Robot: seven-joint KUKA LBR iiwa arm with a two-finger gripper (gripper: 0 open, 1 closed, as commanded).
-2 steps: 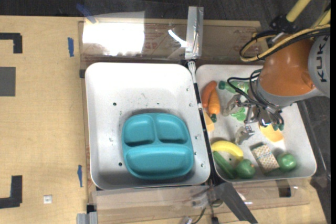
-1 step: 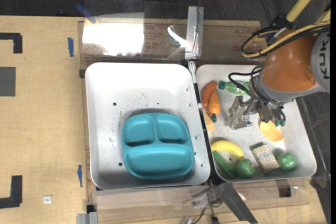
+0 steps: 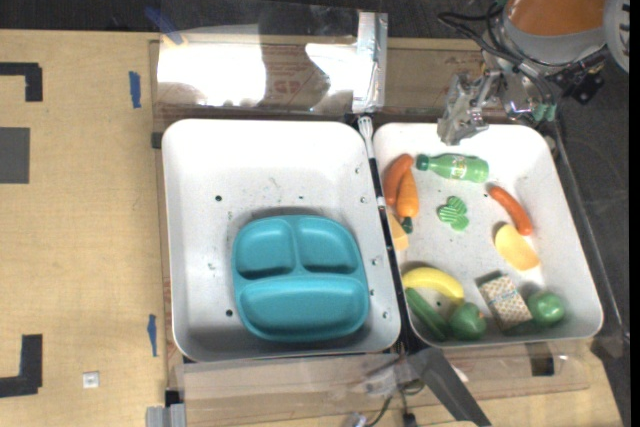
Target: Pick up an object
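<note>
gripper (image 3: pixel 462 123) blurred above green bottle (image 3: pixel 453 167).

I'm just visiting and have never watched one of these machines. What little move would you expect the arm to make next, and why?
Probably a short drop straight down toward the green plastic bottle. The gripper hangs at the far rim of the right-hand white bin, just above the bottle, which lies on its side apart from the other toy foods. Nothing sits between its fingers, so lowering over that nearest item seems the likely step.

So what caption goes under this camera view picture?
Robot gripper hovers over the green bottle in the toy-food bin, beside a teal tray.
</note>
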